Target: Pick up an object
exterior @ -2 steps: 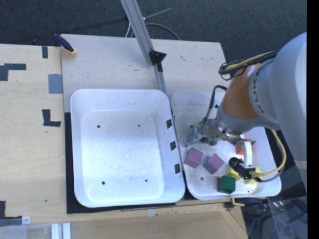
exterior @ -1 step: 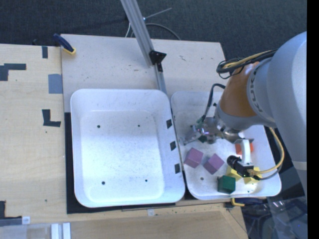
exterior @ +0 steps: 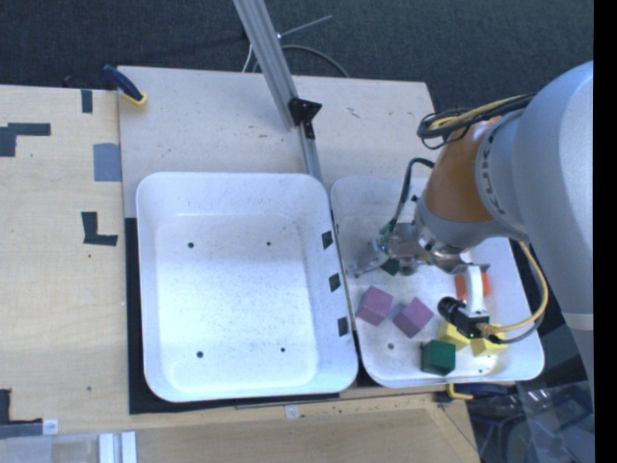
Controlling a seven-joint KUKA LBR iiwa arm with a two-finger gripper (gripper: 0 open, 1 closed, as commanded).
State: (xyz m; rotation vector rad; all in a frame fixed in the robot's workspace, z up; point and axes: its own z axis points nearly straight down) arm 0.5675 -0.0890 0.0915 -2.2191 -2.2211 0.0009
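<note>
My gripper (exterior: 378, 257) is low inside the right bin (exterior: 516, 360), near its left wall, with the grey and orange wrist above it. A small dark green piece (exterior: 390, 267) shows right at the gripper's tip; whether it is held is unclear. Just below lie two purple cubes (exterior: 375, 305) (exterior: 415, 316), side by side and apart from the gripper. A green cube (exterior: 438, 357) sits near the bin's front edge, with a yellow piece (exterior: 465, 336) beside it. An orange and white object (exterior: 474, 285) lies to the right, partly under the arm.
The left bin (exterior: 231, 287) stands beside the right one, their walls touching. A slanted metal bar (exterior: 270, 46) crosses the bench at the back. A blue and yellow tool (exterior: 125, 85) lies at the back left. Cables (exterior: 525, 307) trail off the arm over the right bin.
</note>
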